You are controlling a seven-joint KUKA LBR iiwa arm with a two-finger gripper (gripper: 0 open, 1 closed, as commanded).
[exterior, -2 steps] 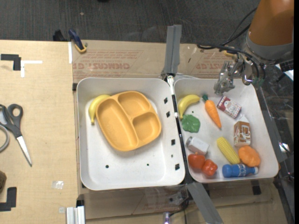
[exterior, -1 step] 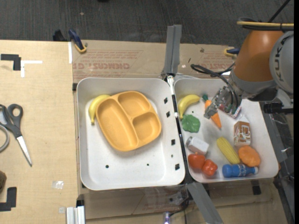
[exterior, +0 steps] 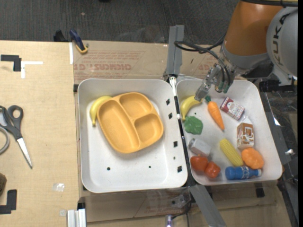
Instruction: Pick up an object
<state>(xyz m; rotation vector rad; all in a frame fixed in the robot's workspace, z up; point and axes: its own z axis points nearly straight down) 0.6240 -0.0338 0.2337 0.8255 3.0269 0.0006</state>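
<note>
Bins sit side by side on the table, and nearest the camera in the right bin (exterior: pixel 267 126) lie a blue bottle (exterior: pixel 242 173) on its side, two red tomatoes (exterior: pixel 206 166) touching each other, and an orange fruit (exterior: pixel 252 158). Just behind them are a yellow corn cob (exterior: pixel 230 152), a grey block (exterior: pixel 199 146) and a small brown carton (exterior: pixel 245 135) whose print is too small to read. Farther back come a green pepper (exterior: pixel 193 125), an orange carrot (exterior: pixel 216 115) lying at a slant, and a red and white carton (exterior: pixel 232 109) with unreadable lettering. A yellow banana (exterior: pixel 189 105) curves against the bin's left wall. The gripper (exterior: pixel 202 94) hangs right at the banana's far end, its tips narrow and close together; nothing can be seen between them. The left bin (exterior: pixel 94 169) holds a yellow divided plate (exterior: pixel 129 121) with a second banana (exterior: pixel 97 107) tucked beside its left edge. Scissors (exterior: pixel 17 131) lie on the table at far left. Beyond the bins, brown cardboard (exterior: pixel 118 60) bears red mirrored print, not legible.
</note>
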